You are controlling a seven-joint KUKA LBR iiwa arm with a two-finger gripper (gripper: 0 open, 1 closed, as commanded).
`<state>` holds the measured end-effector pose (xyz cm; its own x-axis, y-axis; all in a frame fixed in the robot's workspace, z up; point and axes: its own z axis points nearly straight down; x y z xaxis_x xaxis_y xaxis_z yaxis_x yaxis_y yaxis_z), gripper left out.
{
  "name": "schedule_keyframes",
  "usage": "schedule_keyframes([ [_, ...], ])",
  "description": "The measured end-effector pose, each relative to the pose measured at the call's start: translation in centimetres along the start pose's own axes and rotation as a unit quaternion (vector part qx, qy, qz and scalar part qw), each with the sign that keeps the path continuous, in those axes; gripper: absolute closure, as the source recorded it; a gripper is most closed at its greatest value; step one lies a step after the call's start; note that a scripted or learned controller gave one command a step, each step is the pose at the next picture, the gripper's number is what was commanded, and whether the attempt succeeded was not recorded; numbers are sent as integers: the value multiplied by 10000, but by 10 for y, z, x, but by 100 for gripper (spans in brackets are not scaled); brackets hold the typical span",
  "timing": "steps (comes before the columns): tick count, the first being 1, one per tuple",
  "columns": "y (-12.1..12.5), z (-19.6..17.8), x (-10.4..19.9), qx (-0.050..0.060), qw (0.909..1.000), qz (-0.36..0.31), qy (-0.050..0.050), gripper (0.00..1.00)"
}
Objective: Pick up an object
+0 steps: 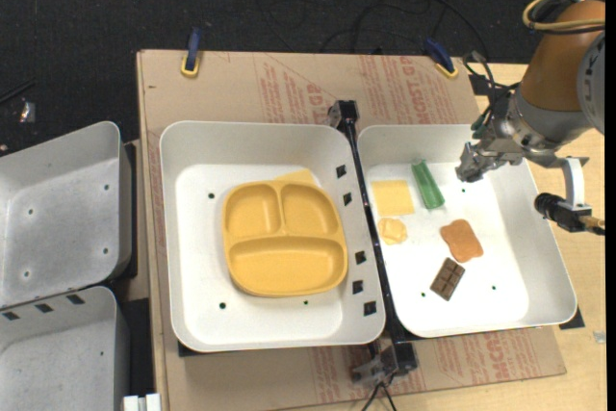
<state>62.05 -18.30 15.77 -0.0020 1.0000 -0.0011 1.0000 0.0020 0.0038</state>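
Note:
The right bin (539,303) holds a pale yellow square slice (392,196), a green stick (427,184), a small yellow lump (393,230), an orange-brown oval piece (461,241) and a dark brown chocolate-like block (447,279). My gripper (469,170) hangs over the bin's upper right part, to the right of the green stick and above the orange-brown piece. Nothing shows between its tips.
The left bin (188,303) holds a yellow divided tray (285,239). Black clips (358,236) run along the seam between the bins. Cardboard (289,77) lies under both bins, held by blue-yellow clamps (192,61). Grey bin lids (58,207) lie to the left.

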Motion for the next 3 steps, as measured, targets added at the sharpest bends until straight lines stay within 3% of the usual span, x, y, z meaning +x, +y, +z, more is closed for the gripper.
schedule_keyframes([
  [1,1,-51,0,-7,10000,-2,-4,100],
  [2,-9,-56,44,20,10000,-16,9,100],
  [3,-16,-55,108,26,10000,-30,16,100],
])
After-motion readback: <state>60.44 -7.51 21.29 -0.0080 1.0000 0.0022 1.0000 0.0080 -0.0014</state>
